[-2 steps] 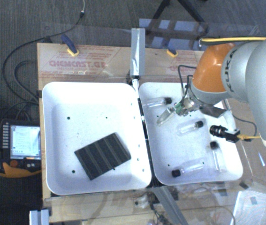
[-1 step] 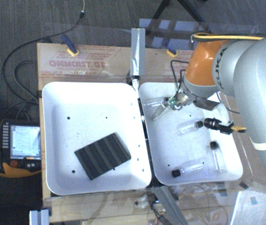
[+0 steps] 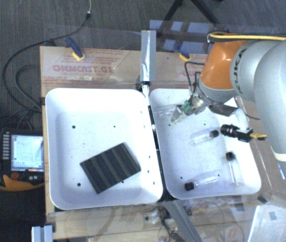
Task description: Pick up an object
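Note:
In the right bin [image 3: 173, 170], three clear vials with black caps lie apart. One vial [image 3: 203, 135] is near the middle, a second vial [image 3: 232, 168] is by the right wall, and a third vial [image 3: 202, 181] is near the front. My gripper [image 3: 181, 112] hangs low over the far left part of this bin, up and to the left of the middle vial and apart from it. The grey arm [image 3: 264, 79] with its orange band [image 3: 222, 67] covers the bin's far right corner. A black ribbed block [image 3: 110, 167] lies flat in the left bin [image 3: 72, 110].
The two bins meet at a raised middle rim [image 3: 154, 135]. A metal post [image 3: 147, 59] stands behind that rim. A handheld control pendant [image 3: 19, 158] lies on the floor left of the bench, with cables around it.

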Controlling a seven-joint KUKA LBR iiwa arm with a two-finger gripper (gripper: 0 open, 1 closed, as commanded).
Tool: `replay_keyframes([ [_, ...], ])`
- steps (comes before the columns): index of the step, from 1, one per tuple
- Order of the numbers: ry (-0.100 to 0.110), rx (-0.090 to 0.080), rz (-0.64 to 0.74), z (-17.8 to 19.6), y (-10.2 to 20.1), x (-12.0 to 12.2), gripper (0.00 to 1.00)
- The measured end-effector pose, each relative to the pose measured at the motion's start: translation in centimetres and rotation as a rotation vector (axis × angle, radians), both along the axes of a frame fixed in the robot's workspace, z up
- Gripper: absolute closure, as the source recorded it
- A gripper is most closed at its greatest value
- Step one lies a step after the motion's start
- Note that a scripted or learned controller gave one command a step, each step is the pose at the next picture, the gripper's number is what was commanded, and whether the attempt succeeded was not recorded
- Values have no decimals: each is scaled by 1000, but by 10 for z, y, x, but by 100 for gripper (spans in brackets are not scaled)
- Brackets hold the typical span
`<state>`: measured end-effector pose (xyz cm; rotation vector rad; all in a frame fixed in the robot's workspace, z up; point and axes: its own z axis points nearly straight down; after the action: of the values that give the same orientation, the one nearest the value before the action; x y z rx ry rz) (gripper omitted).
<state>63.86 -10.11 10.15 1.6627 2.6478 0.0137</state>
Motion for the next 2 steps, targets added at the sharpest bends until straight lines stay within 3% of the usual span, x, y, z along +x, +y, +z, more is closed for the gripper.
replay_keyframes([
  [1, 17, 0, -108, 83, 94, 30, 100],
  [2, 16, -1, -280, 156, 70, 30, 100],
])
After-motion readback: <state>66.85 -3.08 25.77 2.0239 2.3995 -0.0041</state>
